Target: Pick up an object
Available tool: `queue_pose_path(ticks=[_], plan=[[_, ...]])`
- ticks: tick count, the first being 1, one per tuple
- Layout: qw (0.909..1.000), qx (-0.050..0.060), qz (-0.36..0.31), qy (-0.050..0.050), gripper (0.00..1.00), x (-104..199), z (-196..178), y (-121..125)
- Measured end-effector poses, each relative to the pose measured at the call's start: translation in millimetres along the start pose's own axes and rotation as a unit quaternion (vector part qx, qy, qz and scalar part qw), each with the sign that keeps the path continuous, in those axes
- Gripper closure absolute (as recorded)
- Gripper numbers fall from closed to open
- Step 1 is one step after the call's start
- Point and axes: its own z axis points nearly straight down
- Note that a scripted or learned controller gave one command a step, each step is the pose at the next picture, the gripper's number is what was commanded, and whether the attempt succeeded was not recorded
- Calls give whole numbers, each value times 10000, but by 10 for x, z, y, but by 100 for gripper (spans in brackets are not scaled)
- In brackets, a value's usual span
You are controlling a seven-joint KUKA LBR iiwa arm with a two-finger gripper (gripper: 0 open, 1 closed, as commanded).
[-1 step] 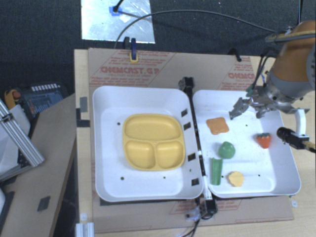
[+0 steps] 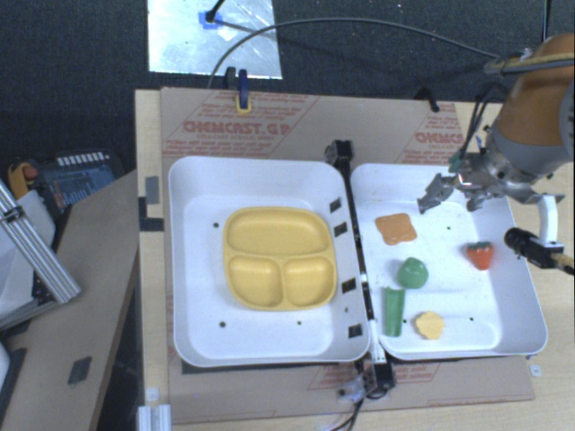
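My gripper [image 2: 454,196] hangs over the back of the right bin [image 2: 517,308], its two fingers spread apart with nothing between them, so it is open. Just in front and left of it lies a flat orange piece [image 2: 395,229]. A green round item [image 2: 412,273] sits in the bin's middle. A small red and orange item [image 2: 481,255] lies to the right of it. Near the front edge lie a green stick [image 2: 393,311] and a yellow chunk [image 2: 429,325].
The left bin [image 2: 193,241] holds a yellow divided plate [image 2: 278,257]. A black hinge strip [image 2: 355,259] runs between the bins. A black fitting [image 2: 530,243] juts in at the right bin's right rim. Cables [image 2: 359,25] cross behind the bench.
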Motion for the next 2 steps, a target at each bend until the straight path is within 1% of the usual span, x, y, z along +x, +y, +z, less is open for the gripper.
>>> queue_pose_path(ticks=[1, 2], plan=[[10000, 16, 8, 2, 0, -29, 616, 30], [10000, 19, 8, 3, 0, -72, 1212, -34]])
